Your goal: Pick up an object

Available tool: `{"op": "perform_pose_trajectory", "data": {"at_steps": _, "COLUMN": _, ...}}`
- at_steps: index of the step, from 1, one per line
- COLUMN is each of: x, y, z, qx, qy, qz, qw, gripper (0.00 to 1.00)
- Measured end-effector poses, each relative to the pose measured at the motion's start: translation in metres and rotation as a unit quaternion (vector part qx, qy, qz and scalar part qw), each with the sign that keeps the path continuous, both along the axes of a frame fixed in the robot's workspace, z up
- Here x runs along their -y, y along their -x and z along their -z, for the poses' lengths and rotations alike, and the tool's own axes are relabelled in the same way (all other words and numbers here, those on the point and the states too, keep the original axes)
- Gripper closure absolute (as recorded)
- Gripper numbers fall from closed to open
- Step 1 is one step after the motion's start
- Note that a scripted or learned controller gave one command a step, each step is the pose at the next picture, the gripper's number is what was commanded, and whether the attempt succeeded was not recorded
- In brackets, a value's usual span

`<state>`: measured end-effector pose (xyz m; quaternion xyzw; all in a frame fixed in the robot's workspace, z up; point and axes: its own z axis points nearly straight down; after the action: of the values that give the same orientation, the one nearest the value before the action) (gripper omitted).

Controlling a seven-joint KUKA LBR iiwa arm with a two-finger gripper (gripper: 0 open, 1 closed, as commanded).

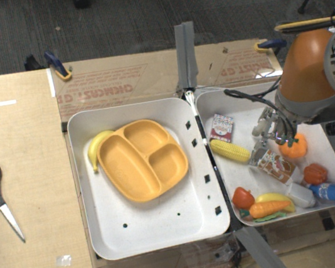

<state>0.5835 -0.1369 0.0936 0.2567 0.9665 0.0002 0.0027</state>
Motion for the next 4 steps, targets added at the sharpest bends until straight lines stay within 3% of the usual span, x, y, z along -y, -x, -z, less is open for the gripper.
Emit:
{"op": "perform_pose_trajectory", "data": {"at_steps": 1, "x": 0.014, "y": 0.074, "z": 0.002, "qx": -0.002, "qy": -0.0002, "qz": -0.038, "qw": 0.9993, "gripper": 0.00}}
{"op": "perform_pose_trajectory", "data": {"at_steps": 2, "x": -0.012, "y": 0.078, "z": 0.002, "qx": -0.002, "qy": -0.0006, "qz": 0.022, "qw": 0.9998, "gripper": 0.00}}
{"op": "perform_pose_trajectory", "data": {"at_steps": 3, "x": -0.038, "y": -0.016, "z": 0.000, "qx": 0.000, "qy": -0.0001, "qz": 0.044, "qw": 0.9990, "gripper": 0.00}}
{"op": "perform_pose_trajectory", "data": {"at_steps": 4, "x": -0.038, "y": -0.016, "z": -0.009, "qx": 0.000, "qy": 0.0006, "qz": 0.042, "qw": 0.9991, "gripper": 1.00}}
